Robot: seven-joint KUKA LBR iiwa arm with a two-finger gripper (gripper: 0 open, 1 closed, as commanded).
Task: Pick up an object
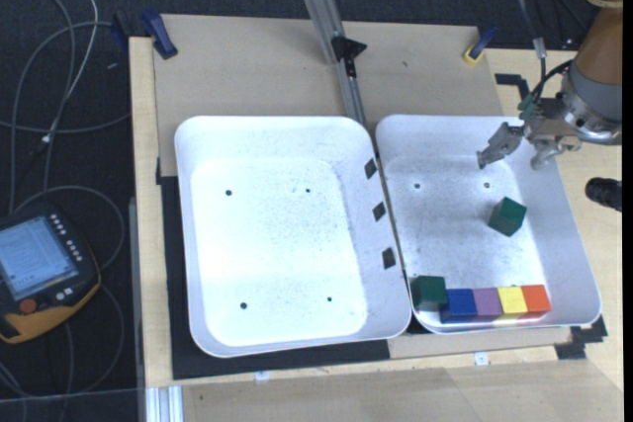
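The hand (518, 145) hangs over the upper right part of the right bin (435, 212), its two fingers spread apart with nothing between them; one fingertip (492, 153) points down and to the left toward the bin floor.

A dark green cube (508, 215) sits alone on the floor of the right bin, below the hand and apart from it. It is turned so that one corner faces the bin's near rim, and being a cube it has no clear long axis.

Along the near rim of the same bin runs a row of blocks, touching side by side: a green block (429, 292), a blue block (460, 302), a purple block (488, 300), a yellow block (511, 298) and an orange block (535, 297). The row lies well apart from the dark green cube, and nothing stands between that cube and the hand.

The left bin (277, 232) lies just beside the right bin on the table (247, 64).
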